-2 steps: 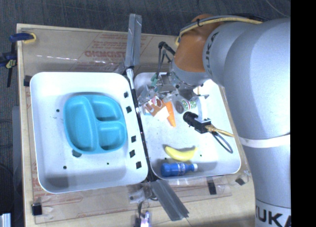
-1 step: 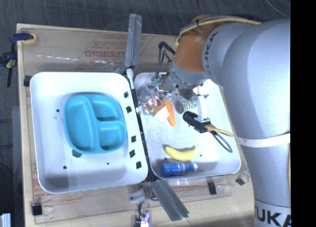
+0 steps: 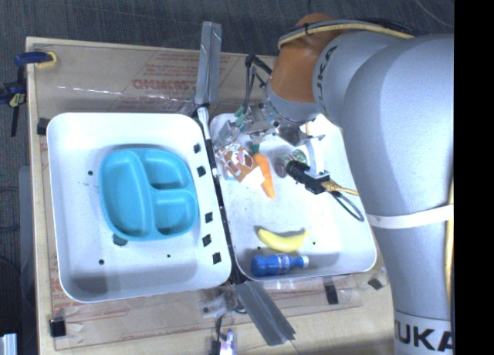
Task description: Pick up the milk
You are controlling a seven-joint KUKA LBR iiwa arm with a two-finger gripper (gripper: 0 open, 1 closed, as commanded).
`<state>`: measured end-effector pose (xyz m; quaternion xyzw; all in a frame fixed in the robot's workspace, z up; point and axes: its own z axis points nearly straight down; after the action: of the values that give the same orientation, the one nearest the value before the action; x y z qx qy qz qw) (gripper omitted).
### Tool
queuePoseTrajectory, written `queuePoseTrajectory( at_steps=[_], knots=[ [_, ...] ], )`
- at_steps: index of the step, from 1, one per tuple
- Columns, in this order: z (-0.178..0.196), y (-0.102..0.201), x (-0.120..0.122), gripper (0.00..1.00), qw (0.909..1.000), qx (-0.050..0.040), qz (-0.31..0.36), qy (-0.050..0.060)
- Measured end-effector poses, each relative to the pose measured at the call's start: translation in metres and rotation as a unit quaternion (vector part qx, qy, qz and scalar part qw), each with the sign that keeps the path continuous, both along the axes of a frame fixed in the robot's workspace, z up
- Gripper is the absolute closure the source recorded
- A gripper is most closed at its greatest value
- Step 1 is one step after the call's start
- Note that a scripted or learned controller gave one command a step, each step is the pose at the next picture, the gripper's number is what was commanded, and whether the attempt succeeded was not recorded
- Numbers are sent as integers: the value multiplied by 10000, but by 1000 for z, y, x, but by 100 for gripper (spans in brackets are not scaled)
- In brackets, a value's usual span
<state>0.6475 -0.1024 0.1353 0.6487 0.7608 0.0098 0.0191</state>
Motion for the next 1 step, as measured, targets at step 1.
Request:
queuePoseTrajectory(
  at_steps=[1],
  knots=[
    [-1, -2, -4, 0, 10000, 4, -58, -9]
  ],
)
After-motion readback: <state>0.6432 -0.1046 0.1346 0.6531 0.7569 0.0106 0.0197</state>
